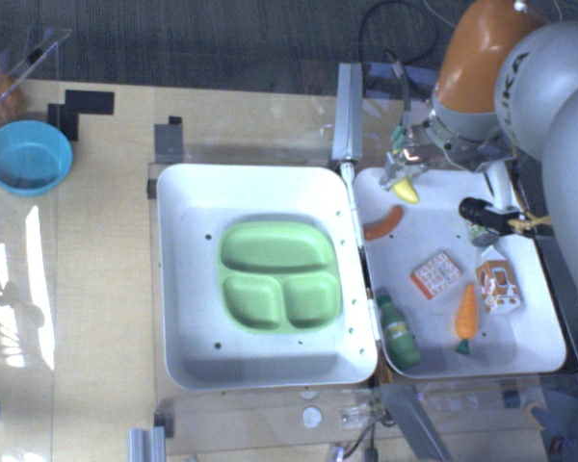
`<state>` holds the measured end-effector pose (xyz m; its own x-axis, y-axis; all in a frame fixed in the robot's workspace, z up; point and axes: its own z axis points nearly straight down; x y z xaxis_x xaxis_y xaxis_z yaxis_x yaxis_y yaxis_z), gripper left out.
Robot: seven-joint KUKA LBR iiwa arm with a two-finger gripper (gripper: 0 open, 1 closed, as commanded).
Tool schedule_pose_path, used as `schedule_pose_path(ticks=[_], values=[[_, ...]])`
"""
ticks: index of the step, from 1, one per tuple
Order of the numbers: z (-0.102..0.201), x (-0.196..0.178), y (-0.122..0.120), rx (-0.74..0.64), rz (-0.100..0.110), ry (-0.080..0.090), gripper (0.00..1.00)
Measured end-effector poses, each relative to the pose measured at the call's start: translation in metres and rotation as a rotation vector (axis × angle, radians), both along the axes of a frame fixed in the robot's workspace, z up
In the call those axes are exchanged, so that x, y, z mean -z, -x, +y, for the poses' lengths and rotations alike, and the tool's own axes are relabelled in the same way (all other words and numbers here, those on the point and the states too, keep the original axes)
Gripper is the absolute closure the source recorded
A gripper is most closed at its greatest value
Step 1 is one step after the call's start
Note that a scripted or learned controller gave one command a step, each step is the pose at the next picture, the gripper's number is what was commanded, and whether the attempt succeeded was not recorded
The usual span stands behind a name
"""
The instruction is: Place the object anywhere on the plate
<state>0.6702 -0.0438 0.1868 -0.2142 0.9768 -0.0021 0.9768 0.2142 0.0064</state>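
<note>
A green plate [279,275] with three compartments lies in the middle of the left bin [183,258]. My gripper [403,169] hangs over the far left corner of the right bin [539,345]. A small yellow object [406,192] sits right at the gripper's tip; whether it is held or just lying beneath cannot be told. The gripper is to the right of the plate, across the wall between the bins.
The right bin also holds an orange-red sausage [383,222], a small patterned box [435,274], a small carton [498,286], a carrot [466,316] and a green bottle [398,330] along its left wall. A blue bowl [27,156] stands on the bench at far left.
</note>
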Motion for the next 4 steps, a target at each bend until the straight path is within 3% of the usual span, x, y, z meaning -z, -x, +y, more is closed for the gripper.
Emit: schedule_pose_path(ticks=[1,2,3,4], values=[[0.064,0.001,0.059,-0.280,0.001,0.000,1.00],[0.063,0.000,0.059,-0.279,0.001,0.000,0.00],[0.143,0.000,0.021,-0.220,0.000,-0.001,0.00],[0.194,0.086,0.023,-0.362,-0.003,-0.001,0.00]])
